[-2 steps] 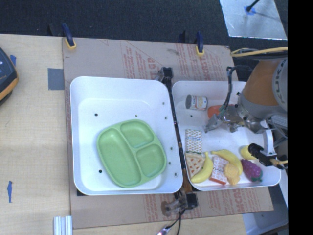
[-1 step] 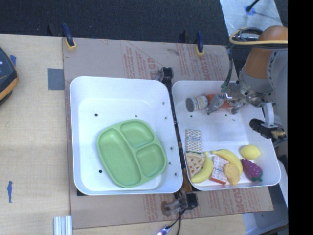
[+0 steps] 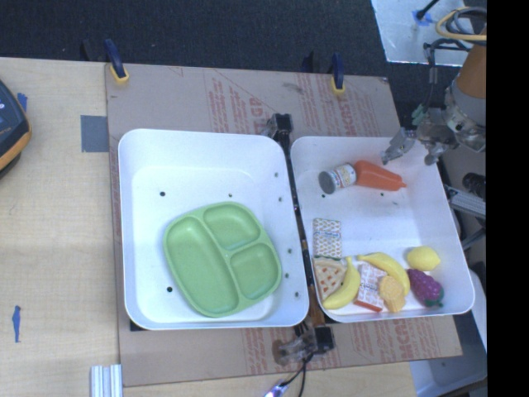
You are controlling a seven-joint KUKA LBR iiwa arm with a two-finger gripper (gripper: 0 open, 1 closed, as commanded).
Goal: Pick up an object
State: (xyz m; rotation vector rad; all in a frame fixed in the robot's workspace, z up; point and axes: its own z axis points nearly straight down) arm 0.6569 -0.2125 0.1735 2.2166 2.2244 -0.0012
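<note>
Tool (image 3: 411,145) position: above the far right corner of the right-hand shallow white plastic bin (image 3: 442,213), fingers spread wide, nothing between them.

Candidate objects, near to far. Along the near wall of the right bin, a tight cluster: a triangular toy sandwich wedge (image 3: 328,275), two yellow toy bananas (image 3: 364,275), a small red-and-white packet (image 3: 369,292), a purple toy grape bunch (image 3: 425,288) and a yellow toy lemon (image 3: 423,259). These touch one another; a descent here risks catching two items or jamming a finger on a neighbour. Mid-bin, a flat printed packet (image 3: 327,238) lies apart but offers little height to grip. Farthest, an orange toy carrot (image 3: 378,177) lies on its side, touching a small grey-capped white bottle (image 3: 337,179) at its left end.

Recommended target: the carrot, nearest the tool. Centre over its thick middle, away from the bottle. Turn the fingers to close across its narrow width, descend almost to the bin floor, then close.

The left bin (image 3: 140,222) holds a green compartment tray (image 3: 221,257), too broad to grip.
</note>
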